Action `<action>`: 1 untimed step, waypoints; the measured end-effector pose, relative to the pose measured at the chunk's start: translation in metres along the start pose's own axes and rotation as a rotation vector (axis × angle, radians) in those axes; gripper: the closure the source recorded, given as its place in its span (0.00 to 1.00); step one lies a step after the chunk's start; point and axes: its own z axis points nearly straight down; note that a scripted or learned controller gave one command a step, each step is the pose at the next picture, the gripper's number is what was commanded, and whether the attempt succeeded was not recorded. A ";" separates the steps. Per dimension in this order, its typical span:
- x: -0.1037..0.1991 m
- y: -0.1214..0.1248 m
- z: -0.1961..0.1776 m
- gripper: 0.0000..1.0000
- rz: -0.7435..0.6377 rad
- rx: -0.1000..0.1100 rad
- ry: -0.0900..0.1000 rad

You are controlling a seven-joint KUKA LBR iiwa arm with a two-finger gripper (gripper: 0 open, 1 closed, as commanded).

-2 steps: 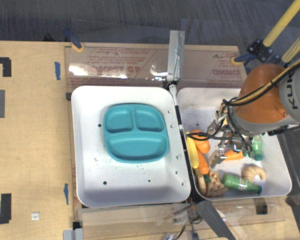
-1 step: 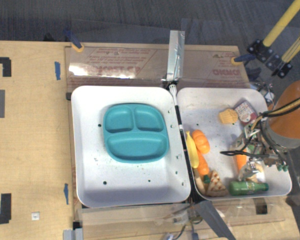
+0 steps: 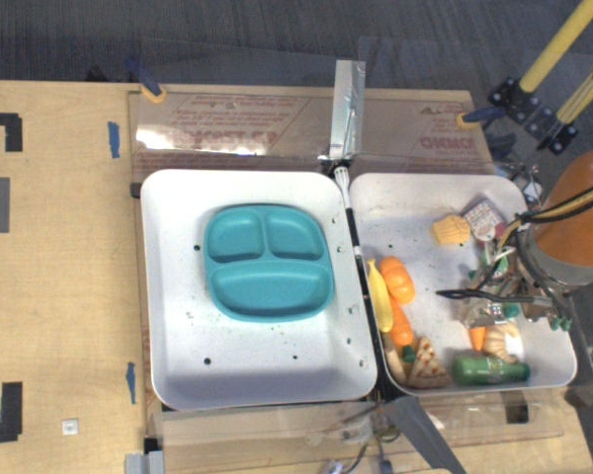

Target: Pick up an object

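So the gripper is down in the right bin, over the clutter on its right side. Honestly can't tell if it's gripping anything. Closest clear item is the green bottle, lying flat along the front wall, long axis left-right. Teal tray sits in the left bin.
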 end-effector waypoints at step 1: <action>-0.063 -0.045 0.016 1.00 -0.233 -0.007 0.014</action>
